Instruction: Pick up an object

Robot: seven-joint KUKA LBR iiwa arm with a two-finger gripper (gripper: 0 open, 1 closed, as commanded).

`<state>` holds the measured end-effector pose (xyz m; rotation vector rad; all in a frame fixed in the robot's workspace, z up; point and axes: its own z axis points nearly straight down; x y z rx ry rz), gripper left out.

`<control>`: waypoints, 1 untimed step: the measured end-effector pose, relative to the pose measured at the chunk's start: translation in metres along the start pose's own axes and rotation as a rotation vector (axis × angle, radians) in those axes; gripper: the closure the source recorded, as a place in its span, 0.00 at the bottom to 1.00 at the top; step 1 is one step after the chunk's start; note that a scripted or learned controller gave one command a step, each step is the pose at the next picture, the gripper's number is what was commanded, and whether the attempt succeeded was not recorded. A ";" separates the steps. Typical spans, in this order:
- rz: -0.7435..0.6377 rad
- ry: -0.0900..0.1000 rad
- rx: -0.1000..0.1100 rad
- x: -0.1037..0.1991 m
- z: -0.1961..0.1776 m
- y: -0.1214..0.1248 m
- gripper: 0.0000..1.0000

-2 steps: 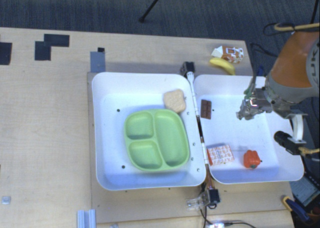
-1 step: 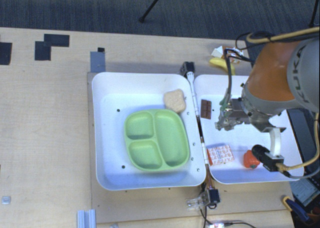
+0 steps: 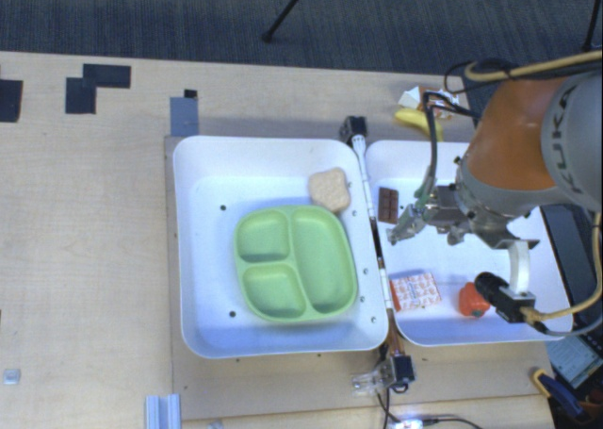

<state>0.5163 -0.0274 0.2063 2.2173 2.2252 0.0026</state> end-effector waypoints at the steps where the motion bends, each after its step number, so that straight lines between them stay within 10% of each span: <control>1: 0.001 -0.001 -0.007 -0.064 0.112 -0.027 0.00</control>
